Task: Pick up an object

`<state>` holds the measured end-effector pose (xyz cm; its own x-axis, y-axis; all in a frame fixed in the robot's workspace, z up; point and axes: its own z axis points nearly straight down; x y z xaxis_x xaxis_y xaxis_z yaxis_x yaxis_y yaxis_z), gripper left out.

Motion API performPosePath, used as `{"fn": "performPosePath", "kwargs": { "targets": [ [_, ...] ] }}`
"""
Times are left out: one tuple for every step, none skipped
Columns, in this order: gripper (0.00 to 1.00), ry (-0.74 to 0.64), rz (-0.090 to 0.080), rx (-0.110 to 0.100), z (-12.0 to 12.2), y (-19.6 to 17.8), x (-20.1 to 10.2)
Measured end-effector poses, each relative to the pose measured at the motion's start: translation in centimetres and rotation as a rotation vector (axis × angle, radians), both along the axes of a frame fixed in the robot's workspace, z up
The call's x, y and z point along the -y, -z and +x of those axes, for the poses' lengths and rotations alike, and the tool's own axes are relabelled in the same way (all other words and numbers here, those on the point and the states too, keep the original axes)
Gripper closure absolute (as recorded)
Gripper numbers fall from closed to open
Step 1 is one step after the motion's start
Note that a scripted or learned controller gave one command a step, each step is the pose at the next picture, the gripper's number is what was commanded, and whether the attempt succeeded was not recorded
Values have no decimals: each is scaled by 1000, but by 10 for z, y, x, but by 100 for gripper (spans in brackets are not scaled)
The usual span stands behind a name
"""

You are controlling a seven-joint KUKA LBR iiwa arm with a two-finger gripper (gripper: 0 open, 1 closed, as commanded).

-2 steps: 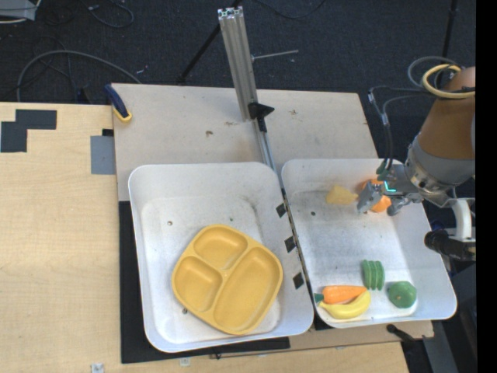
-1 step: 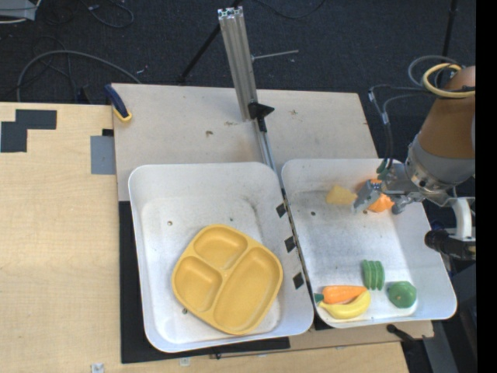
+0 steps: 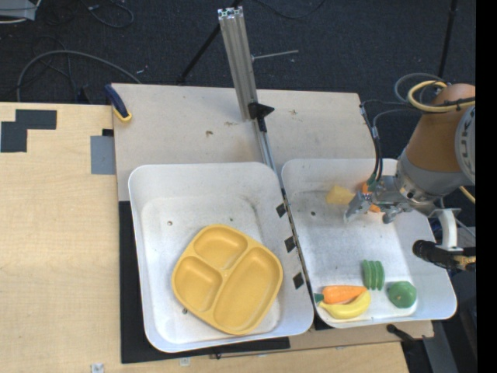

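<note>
Your claw (image 3: 373, 206) sits over the right bin (image 3: 334, 239), toward its 1 o'clock corner, with the grey arm (image 3: 439, 162) coming in from 3 o'clock. You cannot tell from this slant how the claw stands, and nothing is clearly held in it. A bit of orange shows right at the claw, too small to identify.

Just at 9 o'clock of the claw, a small pale yellow object (image 3: 339, 195) lies on the right bin's floor. It is close beside the metal parts; contact cannot be judged.

Your other candidates are grouped at the bin's 5 o'clock corner, well apart from the claw:
- green ridged piece (image 3: 373, 274), upright-looking, nearest the claw of the group
- round green item (image 3: 401, 293), at 4 o'clock of the ridged piece, near the bin's edge
- orange carrot (image 3: 342, 294), lying flat, touching the banana
- yellow banana (image 3: 347, 309), curved under the carrot against the bin's 6 o'clock wall

Left bin (image 3: 155, 208): a yellow divided plate (image 3: 227, 278) with three compartments rests at its 5 o'clock part, tilted askew to the bin's walls.

Table (image 3: 186, 123): a silver aluminium post (image 3: 238, 64) rises from the 12 o'clock side between the two bins. A small yellow-and-blue object (image 3: 118, 104) lies at the table's 10 o'clock corner. A light wooden surface (image 3: 54, 239) adjoins at 9 o'clock.
</note>
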<state>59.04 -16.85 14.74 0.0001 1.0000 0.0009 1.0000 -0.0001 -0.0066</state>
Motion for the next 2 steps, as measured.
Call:
{"fn": "performPosePath", "kwargs": {
  "targets": [
    [0,1,0,2,-1,53,-1],
    [100,2,0,2,-1,41,0]
  ]
}}
